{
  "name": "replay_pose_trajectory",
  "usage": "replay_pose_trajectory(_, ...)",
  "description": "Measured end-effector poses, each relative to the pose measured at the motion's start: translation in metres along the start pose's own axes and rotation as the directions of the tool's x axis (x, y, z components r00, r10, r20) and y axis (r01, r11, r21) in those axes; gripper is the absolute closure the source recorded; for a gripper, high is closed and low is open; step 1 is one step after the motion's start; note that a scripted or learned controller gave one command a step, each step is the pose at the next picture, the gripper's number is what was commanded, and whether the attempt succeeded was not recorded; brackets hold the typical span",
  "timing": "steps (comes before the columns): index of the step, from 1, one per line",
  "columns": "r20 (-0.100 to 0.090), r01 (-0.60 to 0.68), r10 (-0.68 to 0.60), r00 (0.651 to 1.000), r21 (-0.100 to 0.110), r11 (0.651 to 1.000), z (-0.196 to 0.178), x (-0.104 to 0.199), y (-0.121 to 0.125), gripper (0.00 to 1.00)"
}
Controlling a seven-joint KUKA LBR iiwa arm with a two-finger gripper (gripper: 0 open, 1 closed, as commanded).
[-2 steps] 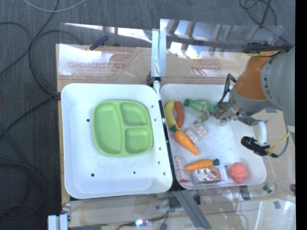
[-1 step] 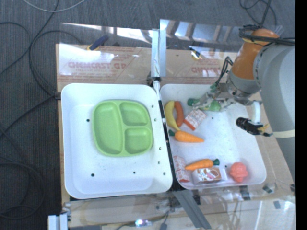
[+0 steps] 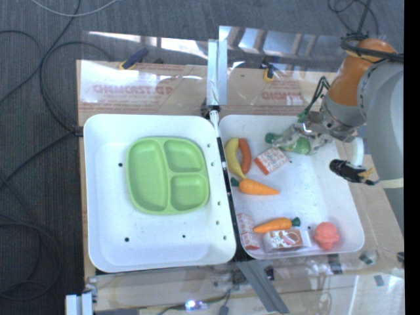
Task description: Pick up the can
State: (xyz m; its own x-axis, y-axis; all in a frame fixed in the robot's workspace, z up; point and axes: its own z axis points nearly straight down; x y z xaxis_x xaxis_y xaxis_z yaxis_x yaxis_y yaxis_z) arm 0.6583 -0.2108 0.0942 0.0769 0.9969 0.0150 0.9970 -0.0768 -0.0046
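— While the gripper (image 3: 293, 138) hovers at the right bin's (image 3: 312, 189) far side, where's the can (image 3: 287, 239)?
— Seemingly lying at its near edge, beside a carrot (image 3: 274, 225). Grip: can't tell.

Two bins side by side on bench. Left bin (image 3: 98, 195) holds a divided plate (image 3: 168, 175), roughly centre. Right bin (image 3: 348, 205) holds the rest: banana (image 3: 232, 157) and sausage (image 3: 245, 156) touching along left wall, upper part; small carton (image 3: 270, 161) just right of them; carrot (image 3: 257, 188) below those, mid-left. Front edge, L to R: packet (image 3: 246, 231), 2nd carrot (image 3: 275, 225) lying over a box (image 3: 286, 239), round toy (image 3: 326, 235) in front-right corner. Gripper (image 3: 298, 138) at back of right bin, arm (image 3: 377, 110) entering from right.
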Motion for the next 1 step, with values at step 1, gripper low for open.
replay_pose_trajectory(1, -0.001, -0.165, 0.165, 0.986, 0.046, 0.985, 0.0017, 0.0014, 0.0062, 0.00)
